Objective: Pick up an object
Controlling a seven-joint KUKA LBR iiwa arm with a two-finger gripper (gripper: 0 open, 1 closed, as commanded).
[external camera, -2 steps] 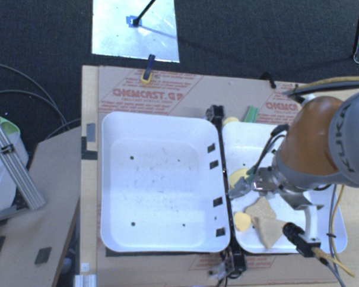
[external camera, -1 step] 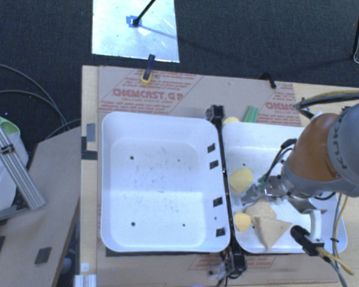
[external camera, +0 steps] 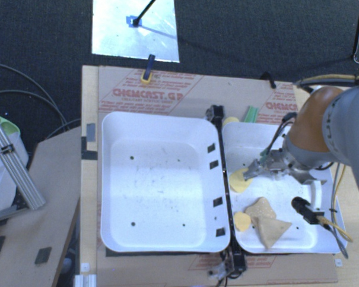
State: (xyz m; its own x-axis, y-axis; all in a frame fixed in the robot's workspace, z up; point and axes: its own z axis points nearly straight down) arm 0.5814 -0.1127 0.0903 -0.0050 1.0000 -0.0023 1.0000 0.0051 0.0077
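Standing by the desk (external camera: 170, 95) with its 2 bins, I see the claw (external camera: 254, 171) low in the right bin (external camera: 269, 133), near that bin's left wall and just beside a pale yellow disc (external camera: 238, 182). I cannot tell how far open the claw is, because the wrist blocks my view of its tips. Nothing I can see is caught in it. The disc looks to be the thing it is going for. It lies flat on the bin floor, close against the wall shared with the left bin (external camera: 160, 186).

That spot is where I'd expect trouble. A thin disc lying flat offers little to grip, so the claw could close above it and come up with nothing. It could also skid the disc sideways. With the wall so close, the claw might land on the rim or wedge the disc against it instead of getting around it.

A shove toward the front would send the disc toward the smaller yellow disc (external camera: 242, 220) and the tan crumpled lump (external camera: 268, 225) lying near it. The yellow piece (external camera: 231, 121) and green strip (external camera: 251, 114) at the far rim are well apart from all this.
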